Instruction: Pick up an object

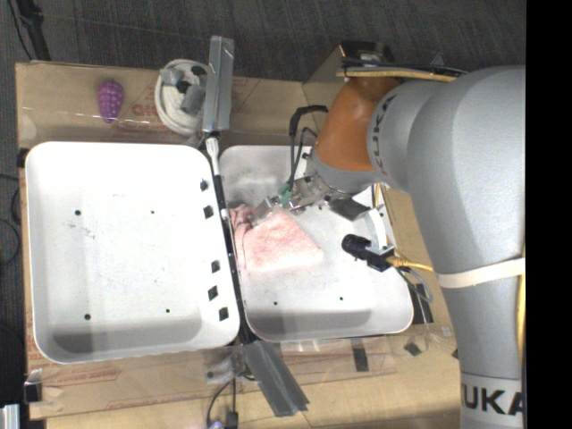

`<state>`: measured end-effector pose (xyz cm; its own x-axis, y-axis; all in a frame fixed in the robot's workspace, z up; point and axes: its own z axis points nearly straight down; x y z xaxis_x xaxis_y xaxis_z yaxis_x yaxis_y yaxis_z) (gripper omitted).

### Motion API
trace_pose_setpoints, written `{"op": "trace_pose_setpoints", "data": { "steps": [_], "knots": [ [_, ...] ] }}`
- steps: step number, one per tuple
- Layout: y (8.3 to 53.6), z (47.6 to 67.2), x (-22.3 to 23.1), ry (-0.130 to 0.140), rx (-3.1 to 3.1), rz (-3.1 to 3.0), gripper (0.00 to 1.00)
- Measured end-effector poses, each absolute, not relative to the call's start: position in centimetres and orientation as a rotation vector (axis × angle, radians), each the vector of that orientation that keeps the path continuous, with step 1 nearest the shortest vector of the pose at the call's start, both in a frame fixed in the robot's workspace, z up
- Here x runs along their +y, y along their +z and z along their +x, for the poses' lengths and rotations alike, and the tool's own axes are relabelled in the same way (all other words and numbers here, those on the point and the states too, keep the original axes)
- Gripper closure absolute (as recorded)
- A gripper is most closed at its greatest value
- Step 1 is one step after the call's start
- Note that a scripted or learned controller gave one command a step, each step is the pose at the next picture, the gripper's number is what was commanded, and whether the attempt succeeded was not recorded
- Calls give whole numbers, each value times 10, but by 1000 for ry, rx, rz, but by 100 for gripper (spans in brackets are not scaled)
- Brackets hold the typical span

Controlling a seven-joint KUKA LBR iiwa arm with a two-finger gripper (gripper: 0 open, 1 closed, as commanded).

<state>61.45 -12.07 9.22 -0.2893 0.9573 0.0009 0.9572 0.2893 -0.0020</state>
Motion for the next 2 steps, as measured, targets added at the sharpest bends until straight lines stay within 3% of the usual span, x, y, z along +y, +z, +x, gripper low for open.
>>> {"op": "trace_pose_setpoints", "data": {
  "steps": [1,2],
  "knots": [
    [93,557,-160,2,-2499,-1902,0],
    [92,534,-106,2,-2518,-1875,0]
  ]
}}
